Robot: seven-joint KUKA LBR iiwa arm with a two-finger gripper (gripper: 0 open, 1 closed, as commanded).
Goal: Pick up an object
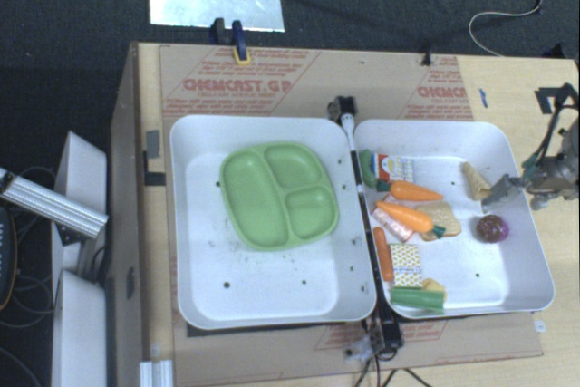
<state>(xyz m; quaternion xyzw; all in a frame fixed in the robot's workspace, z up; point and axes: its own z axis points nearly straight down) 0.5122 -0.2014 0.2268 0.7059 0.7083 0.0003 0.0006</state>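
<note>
Hand (501, 187) at right bin (521, 285) rim, beside bread (475, 179); grip state unclear. Drop straight over bread, clear of rim, then close.

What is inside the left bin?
The left bin holds one green divided plate, lying flat with three compartments that look bare. Small dark specks dot the bin floor. Whatever lies under the plate is covered.

arm (557, 172) cut off at right edge, pincer (501, 187) blurred, finger state unclear
</note>
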